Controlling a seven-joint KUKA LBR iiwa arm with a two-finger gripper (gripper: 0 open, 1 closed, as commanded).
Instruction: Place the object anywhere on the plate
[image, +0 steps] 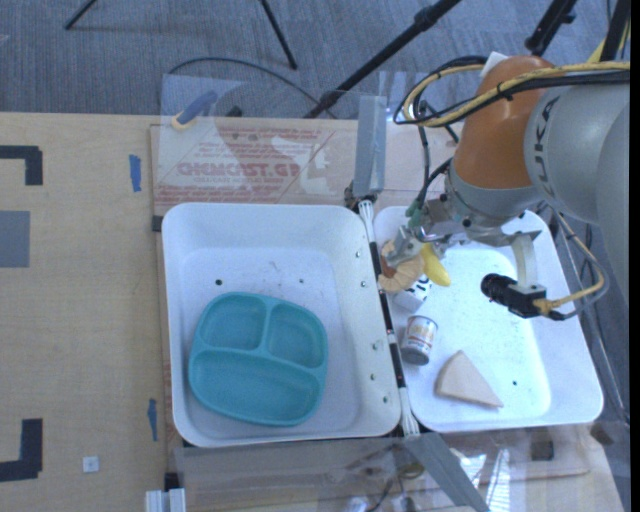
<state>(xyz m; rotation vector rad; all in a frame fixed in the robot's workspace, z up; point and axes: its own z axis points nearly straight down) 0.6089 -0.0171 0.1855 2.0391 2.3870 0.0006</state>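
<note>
Camera view: can (418, 338) and wedge (466, 381) near plate (260, 358); tool (408, 247) perhaps touching banana (434, 267).

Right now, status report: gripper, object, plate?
Gripper low over right bin's cluttered corner. Wedge and can untouched. Teal plate in left bin, unobstructed.

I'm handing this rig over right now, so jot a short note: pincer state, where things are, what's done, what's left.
Pincer: low over the right bin's left edge, among small objects; grip unclear.
Plate: teal, divided, in the left bin, nothing on it.
Right bin also holds a small can and a tan wedge.
Done: nothing placed.
Left: secure one object and set it on the plate.
</note>
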